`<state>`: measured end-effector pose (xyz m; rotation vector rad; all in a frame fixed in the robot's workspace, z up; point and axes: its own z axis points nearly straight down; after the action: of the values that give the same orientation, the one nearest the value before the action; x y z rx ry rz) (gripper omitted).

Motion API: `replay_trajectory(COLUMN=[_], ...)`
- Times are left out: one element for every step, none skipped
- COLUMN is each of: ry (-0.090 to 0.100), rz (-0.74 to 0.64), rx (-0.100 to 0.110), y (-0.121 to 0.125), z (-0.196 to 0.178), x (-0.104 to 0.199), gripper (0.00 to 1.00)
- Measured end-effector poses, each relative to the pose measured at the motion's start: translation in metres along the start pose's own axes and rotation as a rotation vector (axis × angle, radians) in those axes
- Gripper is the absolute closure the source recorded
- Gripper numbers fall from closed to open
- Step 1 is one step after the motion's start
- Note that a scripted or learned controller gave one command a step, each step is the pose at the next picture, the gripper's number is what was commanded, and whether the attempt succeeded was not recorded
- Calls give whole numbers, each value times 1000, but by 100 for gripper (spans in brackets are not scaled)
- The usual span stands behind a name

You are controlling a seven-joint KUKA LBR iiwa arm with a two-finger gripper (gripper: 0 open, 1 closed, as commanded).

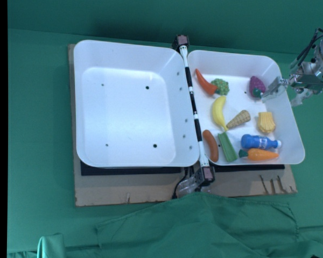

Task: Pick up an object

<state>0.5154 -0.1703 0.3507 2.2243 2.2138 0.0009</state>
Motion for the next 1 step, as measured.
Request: replay_trajectory(ry=[3], rz=[3], rx=[10], y=[-34], z=[98], x=[-8], gripper=[0])
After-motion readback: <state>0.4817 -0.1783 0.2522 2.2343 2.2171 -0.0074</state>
